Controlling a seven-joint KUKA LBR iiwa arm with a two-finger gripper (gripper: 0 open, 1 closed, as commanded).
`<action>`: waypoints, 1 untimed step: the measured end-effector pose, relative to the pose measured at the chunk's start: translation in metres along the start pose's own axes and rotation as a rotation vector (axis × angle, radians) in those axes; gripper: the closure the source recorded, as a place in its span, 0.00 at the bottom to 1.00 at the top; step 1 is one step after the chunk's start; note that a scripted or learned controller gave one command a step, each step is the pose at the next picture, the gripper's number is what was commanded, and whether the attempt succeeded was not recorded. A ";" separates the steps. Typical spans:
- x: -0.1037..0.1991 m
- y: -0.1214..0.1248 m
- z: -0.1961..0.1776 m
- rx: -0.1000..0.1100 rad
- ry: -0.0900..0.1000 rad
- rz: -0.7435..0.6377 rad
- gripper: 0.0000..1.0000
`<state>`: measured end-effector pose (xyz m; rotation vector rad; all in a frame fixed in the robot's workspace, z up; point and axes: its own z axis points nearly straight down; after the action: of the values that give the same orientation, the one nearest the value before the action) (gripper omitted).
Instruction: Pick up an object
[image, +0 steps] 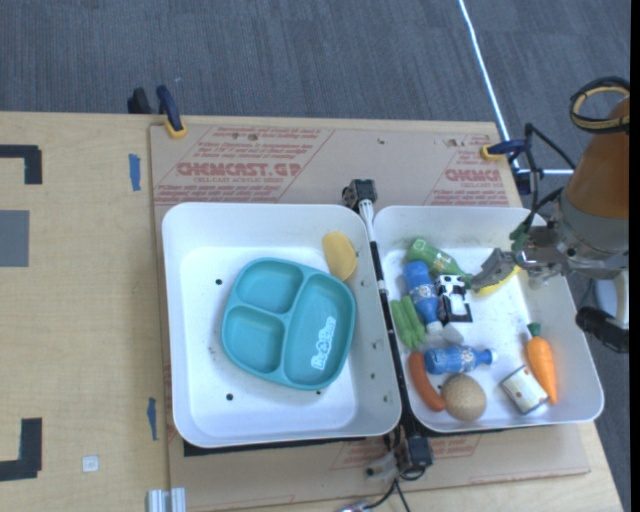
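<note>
I work in a lab. My bench (80, 300) has clamps (172, 112), tape marks (134, 171) and toy food bins (190, 330).

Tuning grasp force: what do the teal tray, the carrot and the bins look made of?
Teal tray: likely moulded plastic, smooth with a soft sheen, one even colour, rounded compartment walls.
Carrot: seems a plastic toy, uniform orange with a green tip; hard or soft can't be told.
Bins: probably thin formed plastic, glossy white, rounded rims.

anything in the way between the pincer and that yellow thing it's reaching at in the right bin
Nothing visible stands between them. The pincer sits right at the yellow object in the right bin. The nearest neighbours, a small black-and-white item and a blue bottle, lie on its far side.
</note>
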<state>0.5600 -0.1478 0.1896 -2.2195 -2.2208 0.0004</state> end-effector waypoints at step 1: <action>0.039 0.001 0.104 -0.004 -0.001 -0.092 0.00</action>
<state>0.5607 -0.1082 0.0856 -2.1178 -2.3232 -0.0031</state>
